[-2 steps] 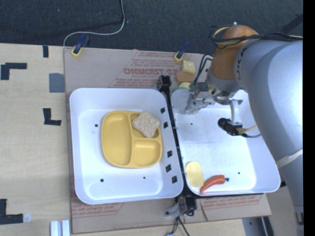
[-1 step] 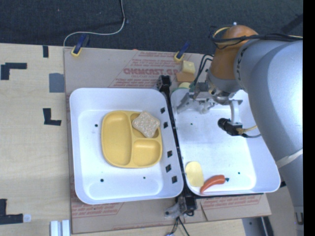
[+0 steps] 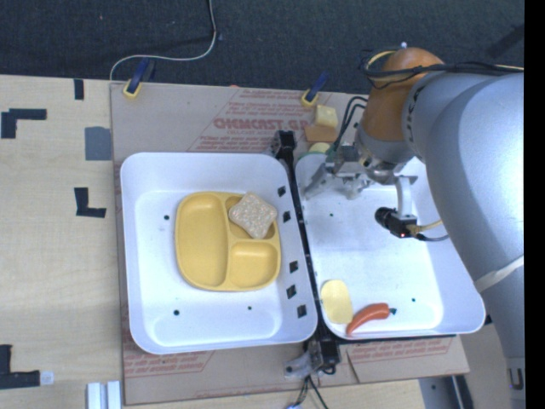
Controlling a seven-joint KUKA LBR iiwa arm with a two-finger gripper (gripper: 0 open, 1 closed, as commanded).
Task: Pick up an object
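Note:
My gripper (image 3: pixel 332 186) hangs over the back left corner of the right bin (image 3: pixel 426 267), below the orange band of the wrist. Its two fingers stand apart, open, with only white bin floor between them. At the front of this bin lie a pale yellow oval piece (image 3: pixel 336 300) and an orange-red carrot-shaped item (image 3: pixel 369 316), side by side and far from the gripper. In the left bin (image 3: pixel 149 254) a yellow divided plate (image 3: pixel 209 245) carries a tan, speckled square piece (image 3: pixel 253 215) at its back right.
Behind the right bin's back left rim sit a yellow block (image 3: pixel 326 113), a tan block (image 3: pixel 321 132) and a pale green piece (image 3: pixel 318 149). A black divider (image 3: pixel 294 228) runs between the bins. The grey arm covers the right bin's right side.

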